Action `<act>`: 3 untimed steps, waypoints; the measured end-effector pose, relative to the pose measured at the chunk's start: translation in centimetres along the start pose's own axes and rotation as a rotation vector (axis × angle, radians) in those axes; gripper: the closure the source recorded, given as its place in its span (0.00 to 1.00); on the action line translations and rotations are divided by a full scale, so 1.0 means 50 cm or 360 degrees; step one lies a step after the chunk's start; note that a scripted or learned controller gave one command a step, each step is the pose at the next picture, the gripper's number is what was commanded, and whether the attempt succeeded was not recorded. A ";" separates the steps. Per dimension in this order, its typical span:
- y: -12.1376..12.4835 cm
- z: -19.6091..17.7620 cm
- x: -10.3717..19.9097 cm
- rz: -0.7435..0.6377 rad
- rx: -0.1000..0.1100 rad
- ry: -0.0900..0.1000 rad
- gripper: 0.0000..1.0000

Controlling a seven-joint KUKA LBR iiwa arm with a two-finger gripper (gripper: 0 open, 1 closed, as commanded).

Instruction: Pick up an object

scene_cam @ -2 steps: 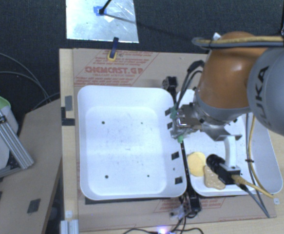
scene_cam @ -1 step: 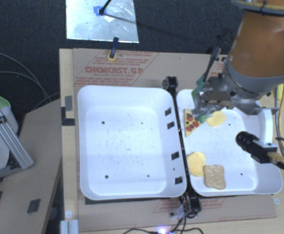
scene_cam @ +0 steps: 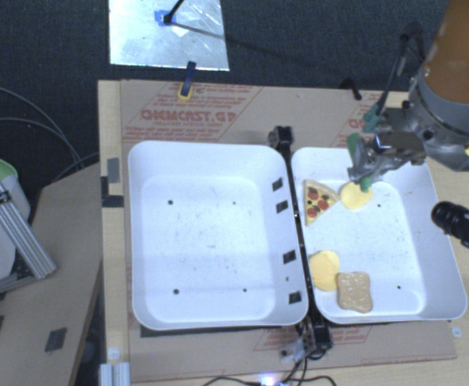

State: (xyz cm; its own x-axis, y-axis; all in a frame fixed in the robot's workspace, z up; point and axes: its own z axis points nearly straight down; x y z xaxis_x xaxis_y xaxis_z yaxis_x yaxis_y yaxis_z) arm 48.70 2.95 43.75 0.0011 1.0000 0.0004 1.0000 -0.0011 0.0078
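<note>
In the right bin (scene_cam: 427,296) lie several toy foods. A pizza slice (scene_cam: 318,199) rests by the bin's left wall, with a pale yellow round piece (scene_cam: 353,196) just to its right. Nearer the front are a yellow chip-like piece (scene_cam: 324,269) and a slice of toast (scene_cam: 354,291), touching each other. My gripper (scene_cam: 364,171) hangs low over the back of this bin, directly above the upper right edge of the pale yellow round piece. Whether it touches that piece I cannot tell.
The left bin (scene_cam: 206,236) stands beside the right one, with black clips (scene_cam: 286,207) along the shared wall. A black part (scene_cam: 459,223) juts over the right bin's right rim. Cables (scene_cam: 391,71) trail behind the arm. A metal sheet (scene_cam: 168,22) lies beyond the bench.
</note>
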 end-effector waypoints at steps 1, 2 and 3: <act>-0.001 0.077 -0.112 0.0005 0.0011 -0.0004 1.00; 0.010 0.015 0.027 -0.0019 0.0004 0.0003 1.00; 0.011 0.073 0.011 -0.0003 0.0010 -0.0001 1.00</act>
State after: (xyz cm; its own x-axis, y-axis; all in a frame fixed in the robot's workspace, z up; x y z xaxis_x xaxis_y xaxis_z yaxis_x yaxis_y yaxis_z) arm 49.30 3.49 40.08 -0.0005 1.0000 -0.0001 1.0000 0.0005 0.0012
